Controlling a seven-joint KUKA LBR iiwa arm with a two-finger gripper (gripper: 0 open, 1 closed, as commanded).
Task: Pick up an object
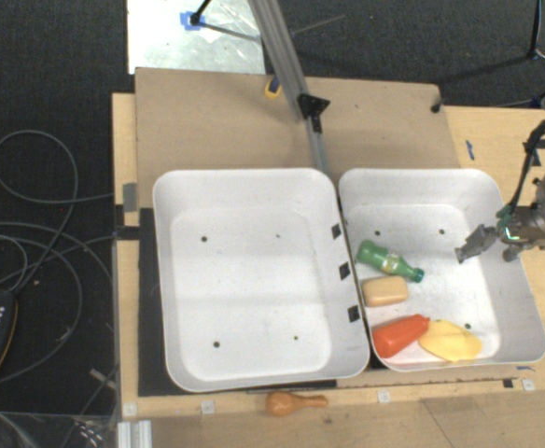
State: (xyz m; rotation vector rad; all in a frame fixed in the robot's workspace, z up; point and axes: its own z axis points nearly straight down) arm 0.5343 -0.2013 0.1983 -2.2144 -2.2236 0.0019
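The right bin (459, 189) holds several objects along its left and front sides. A green bottle (389, 261) lies on its side by the divider. Just below it is a tan block (384, 292). A red object (400, 334) and a yellow one (450, 341) lie touching at the front wall. My gripper (487, 253) hangs over the bin's right part, to the right of the bottle and apart from everything. It is open, with nothing between its fingers (470, 245).
The left bin (244, 189) sits beside the right one. A brown pear-shaped object (296, 401) lies on the bench in front of the bins. A metal pole (286, 59) slants across the back. Cables lie on the floor at left.
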